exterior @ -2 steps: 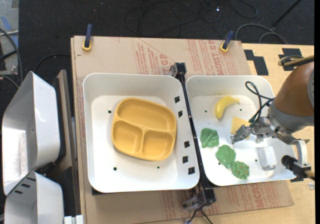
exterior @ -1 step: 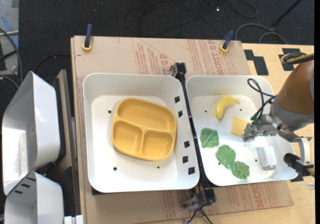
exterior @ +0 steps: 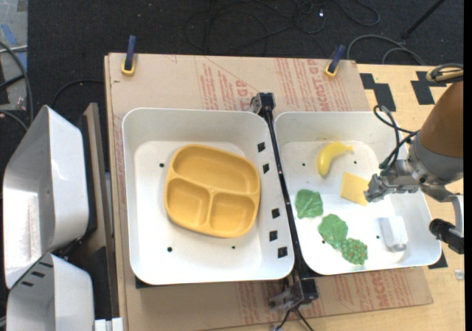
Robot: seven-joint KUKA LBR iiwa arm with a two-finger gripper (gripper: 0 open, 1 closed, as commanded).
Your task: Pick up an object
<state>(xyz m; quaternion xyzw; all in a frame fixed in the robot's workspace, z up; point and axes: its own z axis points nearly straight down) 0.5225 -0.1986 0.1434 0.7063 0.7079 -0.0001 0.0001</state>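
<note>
The right bin [exterior: 424,248] holds a yellow banana [exterior: 331,156], a yellow cheese wedge [exterior: 354,189], three green leafy pieces [exterior: 309,203] [exterior: 333,229] [exterior: 354,251] and a small grey-white block [exterior: 392,233]. My gripper [exterior: 375,191] hangs low at the right side of this bin, its tip right beside the cheese wedge's right edge. The grey arm with its orange band [exterior: 448,124] comes in from the right above it.
The left bin [exterior: 144,248] carries a yellow divided tray [exterior: 212,190]. A black divider with clips [exterior: 276,182] runs between the bins. Cardboard lies under both. White containers [exterior: 40,189] stand off the bench at the left.
</note>
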